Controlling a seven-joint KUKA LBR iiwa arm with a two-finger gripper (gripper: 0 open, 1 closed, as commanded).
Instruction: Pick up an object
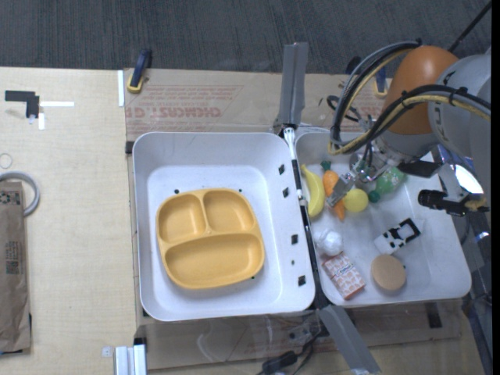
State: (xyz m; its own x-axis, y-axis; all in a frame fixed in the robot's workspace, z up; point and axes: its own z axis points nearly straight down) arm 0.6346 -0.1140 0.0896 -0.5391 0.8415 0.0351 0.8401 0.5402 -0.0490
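The 2 bins (148,233) are white; one holds a yellow-orange divided tray (209,237). Beside a yellow banana (314,191) lie an orange carrot (331,181), a tan disc (387,273), a black-and-white cow toy (397,236) and a pink-red packet (344,276).

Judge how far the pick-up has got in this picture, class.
Done: the arm has reached into the right bin, its pincer low among the banana, carrot and lemon. In hand: nothing visibly gripped. Left: closing on one item and lifting it out.
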